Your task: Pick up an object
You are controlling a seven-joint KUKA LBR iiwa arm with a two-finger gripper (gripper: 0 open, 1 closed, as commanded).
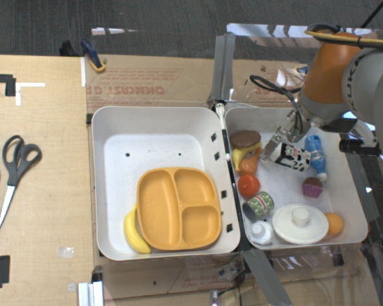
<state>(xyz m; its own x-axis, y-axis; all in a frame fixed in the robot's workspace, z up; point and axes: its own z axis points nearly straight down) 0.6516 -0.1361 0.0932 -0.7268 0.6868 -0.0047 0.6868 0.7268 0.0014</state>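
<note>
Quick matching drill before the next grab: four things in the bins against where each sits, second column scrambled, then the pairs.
Things:
1. orange tray
2. banana
3. white lid
4. blue bottle

Places:
A. right bin, near front edge
B. left bin, partly under the tray's left edge
C. right bin, near the gripper
D. left bin, front half, covering much of the floor

Pairs: 1-D, 2-B, 3-A, 4-C
</note>
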